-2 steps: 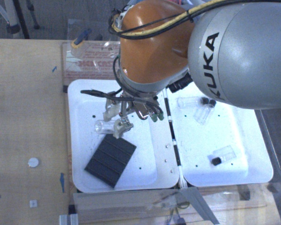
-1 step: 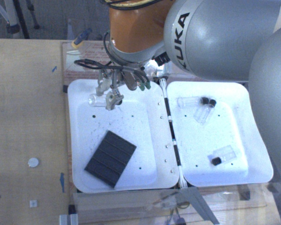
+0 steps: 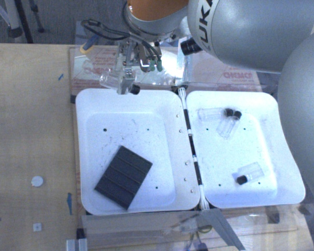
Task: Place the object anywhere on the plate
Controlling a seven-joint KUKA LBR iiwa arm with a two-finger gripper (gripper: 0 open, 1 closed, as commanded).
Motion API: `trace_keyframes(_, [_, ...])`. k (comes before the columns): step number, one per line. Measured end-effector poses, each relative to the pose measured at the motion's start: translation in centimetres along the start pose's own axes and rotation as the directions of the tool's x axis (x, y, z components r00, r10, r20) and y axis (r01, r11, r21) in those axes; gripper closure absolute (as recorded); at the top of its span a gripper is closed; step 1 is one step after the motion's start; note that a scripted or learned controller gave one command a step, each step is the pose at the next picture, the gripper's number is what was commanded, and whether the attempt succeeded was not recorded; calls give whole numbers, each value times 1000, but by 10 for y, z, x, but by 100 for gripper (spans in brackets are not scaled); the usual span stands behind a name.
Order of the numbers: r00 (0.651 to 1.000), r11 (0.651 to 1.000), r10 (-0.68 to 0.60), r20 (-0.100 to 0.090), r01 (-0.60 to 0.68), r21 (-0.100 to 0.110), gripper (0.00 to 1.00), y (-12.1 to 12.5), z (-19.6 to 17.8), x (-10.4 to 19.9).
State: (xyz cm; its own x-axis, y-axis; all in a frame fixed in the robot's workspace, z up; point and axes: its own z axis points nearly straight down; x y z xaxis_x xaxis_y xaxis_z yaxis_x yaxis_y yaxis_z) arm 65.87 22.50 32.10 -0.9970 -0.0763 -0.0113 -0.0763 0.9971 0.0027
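1. The small clear bottle (image 3: 113, 79) you are meant to place is up at the far rim of the left bin (image 3: 89, 140), lifted off the floor of the bin.
2. Its long axis runs roughly left to right across your view. The black cap points right and sits slightly lower than the clear body, which points left.
3. The hand (image 3: 127, 82) is closed on that bottle: the bottle crosses between the two metal fingers, with the clear body sticking out on one side and the cap on the other.
4. The arm (image 3: 251, 25) comes in from the upper right of your view. Its thick grey body crosses above the far edge of the right bin (image 3: 288, 140), the orange band sits just above the wrist, and the hand points down toward the surface (image 3: 26, 114).
5. The dark plate (image 3: 124, 177) lies flat in the left bin, toward the near side. It is a ridged rectangle turned at a slant, its long axis running from lower left to upper right.
6. The bottle and the plate are well apart, the bottle at the far rim and the plate toward the near rim.
7. Three more clear bottles with black caps lie in the right bin: two (image 3: 220, 120) close together near the far side and one (image 3: 249, 172) nearer you.
8. A printed sheet (image 3: 94, 67) lies on the surface behind the left bin, under the hand.
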Motion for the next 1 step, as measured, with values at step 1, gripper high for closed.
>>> trace_keyframes(1, [895,895,447,-1,-447,2,100,-1,-6,-9])
